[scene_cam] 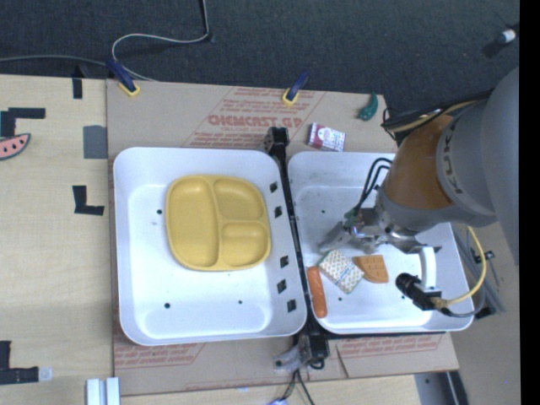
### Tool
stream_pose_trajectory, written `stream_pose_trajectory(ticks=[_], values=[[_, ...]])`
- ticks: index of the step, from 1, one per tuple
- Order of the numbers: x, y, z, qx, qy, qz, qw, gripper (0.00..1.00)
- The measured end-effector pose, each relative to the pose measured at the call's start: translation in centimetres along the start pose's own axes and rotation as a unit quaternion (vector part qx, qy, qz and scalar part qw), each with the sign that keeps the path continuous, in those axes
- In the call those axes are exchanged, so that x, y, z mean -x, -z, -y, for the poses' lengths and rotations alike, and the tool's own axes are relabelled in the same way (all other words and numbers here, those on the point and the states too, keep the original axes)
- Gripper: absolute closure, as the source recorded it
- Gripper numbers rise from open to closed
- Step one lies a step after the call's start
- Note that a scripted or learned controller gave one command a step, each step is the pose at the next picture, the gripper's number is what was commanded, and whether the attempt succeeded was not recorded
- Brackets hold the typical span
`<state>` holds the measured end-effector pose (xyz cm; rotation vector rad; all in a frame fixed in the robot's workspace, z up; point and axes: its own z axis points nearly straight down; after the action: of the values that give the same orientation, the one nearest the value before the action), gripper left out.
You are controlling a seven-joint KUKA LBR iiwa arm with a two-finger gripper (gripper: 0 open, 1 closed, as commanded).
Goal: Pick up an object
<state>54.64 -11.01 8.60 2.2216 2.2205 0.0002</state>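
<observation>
A: What's hard to make out?

B: The gripper (353, 229). It hangs low in the right bin (337, 175), just above a small patterned white packet (338, 269), but the arm's (439, 175) grey bulk and orange band cover much of it. I cannot tell whether it is apart or together, or touching anything.

A: What lies near that packet?

B: An orange cracker-like square (372, 268) just right of it, partly under the wrist, and an orange carrot-shaped stick (316, 291) to its left, along the bin's wall. One of each.

A: And further off?

B: Well left of the packet, one yellow divided plate (218, 222) in the left bin (135, 226). Beyond the right bin's far rim, a small wrapped thing (326, 137) lies on the cardboard (253, 121), its label too blurred to read.
</observation>
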Motion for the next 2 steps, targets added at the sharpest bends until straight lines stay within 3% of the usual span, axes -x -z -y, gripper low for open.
stream_pose_trajectory(ticks=[1,2], values=[[-1.1,0.0,-3.3,0.002,0.001,0.000,1.0000,0.00],[-1.5,0.1,0.7,0.003,0.001,0.001,1.0000,0.00]])
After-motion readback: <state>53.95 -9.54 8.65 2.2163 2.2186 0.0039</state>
